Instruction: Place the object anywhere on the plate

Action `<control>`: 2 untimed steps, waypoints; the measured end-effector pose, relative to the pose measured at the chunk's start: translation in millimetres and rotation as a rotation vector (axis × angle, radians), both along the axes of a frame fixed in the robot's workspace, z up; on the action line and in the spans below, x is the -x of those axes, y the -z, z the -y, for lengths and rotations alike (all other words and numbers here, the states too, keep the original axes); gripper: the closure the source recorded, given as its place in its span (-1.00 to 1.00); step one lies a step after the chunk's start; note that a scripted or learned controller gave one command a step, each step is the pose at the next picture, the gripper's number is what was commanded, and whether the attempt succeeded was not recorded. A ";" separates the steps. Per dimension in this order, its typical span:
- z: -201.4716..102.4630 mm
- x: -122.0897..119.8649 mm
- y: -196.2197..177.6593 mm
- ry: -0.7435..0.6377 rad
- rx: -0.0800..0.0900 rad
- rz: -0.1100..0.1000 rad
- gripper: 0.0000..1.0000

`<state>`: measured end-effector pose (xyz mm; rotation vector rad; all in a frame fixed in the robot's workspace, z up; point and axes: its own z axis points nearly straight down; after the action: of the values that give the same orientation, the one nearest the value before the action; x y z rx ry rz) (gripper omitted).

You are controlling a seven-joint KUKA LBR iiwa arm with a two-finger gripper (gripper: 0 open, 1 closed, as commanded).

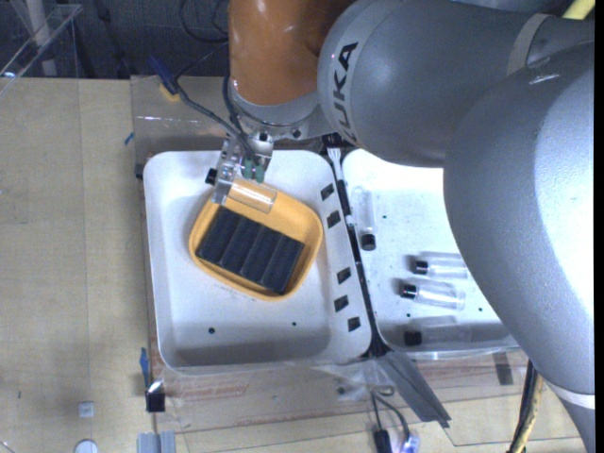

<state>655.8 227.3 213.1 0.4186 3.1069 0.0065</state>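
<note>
A yellow square plate (pixel 307 226) with a dark ribbed centre lies tilted in the left white bin (pixel 179 281). A small tan block (pixel 251 195) rests at the plate's upper rim, partly over the dark centre. My gripper (pixel 240 171) hangs directly above and behind that block, very close to it or touching it. The arm's orange band and grey wrist hide the top of the gripper, so contact with the block is unclear.
The right bin (pixel 425 343) holds two clear tubes with black caps (pixel 436 267) (pixel 432 294) and a small dark piece (pixel 366 242). A ridge with black marks (pixel 342 253) divides the bins. The big grey arm covers the right side of the view.
</note>
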 end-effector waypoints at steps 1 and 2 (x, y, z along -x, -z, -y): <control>-0.5 -3.9 30.8 -0.088 0.002 -0.006 1.00; 1.9 -6.7 4.5 -0.281 0.001 0.002 1.00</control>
<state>662.4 225.4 208.7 -0.0209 3.1337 0.0063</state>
